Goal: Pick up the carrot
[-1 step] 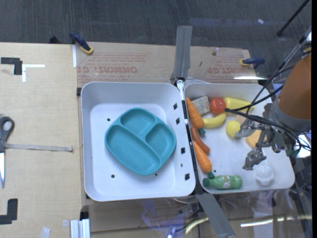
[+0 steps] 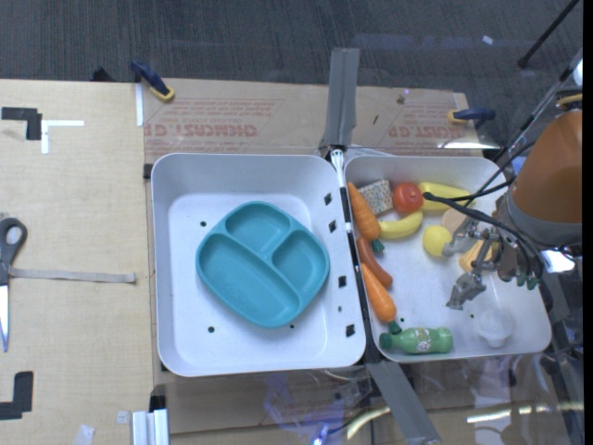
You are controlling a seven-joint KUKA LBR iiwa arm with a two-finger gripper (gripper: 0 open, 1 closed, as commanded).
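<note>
— Cardboard-covered bench under two white bins, dark floor behind; start at the fingers, what do they show?

— Very little; the gripper [image 2: 466, 290] hangs over the right bin [image 2: 533, 336], and whether it stands open or closed I cannot tell; nothing orange sits in it that I can make out.

— And just around it?

— A yellow lemon [image 2: 436, 239] lies near, up and to the left; a crumpled clear scrap [image 2: 494, 325] sits just below; the grey arm with its orange band [image 2: 554, 170] rises to the right.

— Where is the carrot?

— Two orange carrots run along the bin's left wall; the upper carrot [image 2: 362, 213] beside a tan sponge-like block [image 2: 375, 196], the lower carrot [image 2: 378, 293] ending near a green bottle [image 2: 419, 341]; a darker red piece [image 2: 373, 264] lies between them. Both rest on the bin floor, well apart from the gripper.

— Anything else?

— A tomato [image 2: 407, 197] and a banana [image 2: 417, 211] at the top; a blue divided plate [image 2: 262, 263] in the left bin [image 2: 176, 341].

— Progress, then?

— By my judgement, nothing done; the reach across, the grasp and the lift all remain.
</note>
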